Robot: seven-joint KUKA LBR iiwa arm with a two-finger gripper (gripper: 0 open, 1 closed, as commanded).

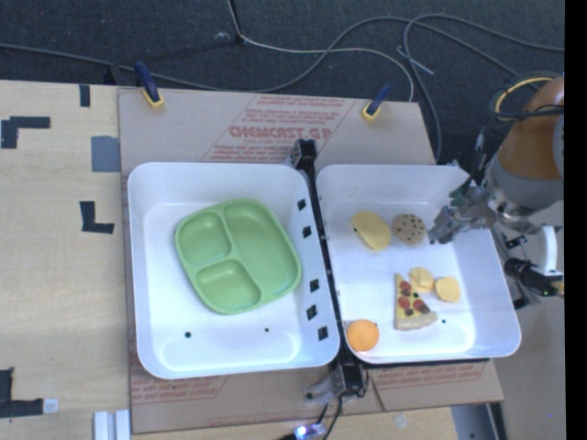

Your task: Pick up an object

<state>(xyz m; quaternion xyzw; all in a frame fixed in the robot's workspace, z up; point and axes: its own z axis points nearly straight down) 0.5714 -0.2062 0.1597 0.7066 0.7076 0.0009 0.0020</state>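
The right bin holds several toy foods. A yellow oval piece and a brown speckled cookie lie near its middle. Below them are a pizza slice, a small pale yellow cluster and a round yellow piece. An orange ball rests in the front left corner. My gripper hangs at the bin's right side, just right of the cookie, with nothing seen in it.
The left bin holds a green three-compartment plate. A black divider strip runs between the bins. Cables cross the dark floor behind, and two clamps hold the cardboard base.
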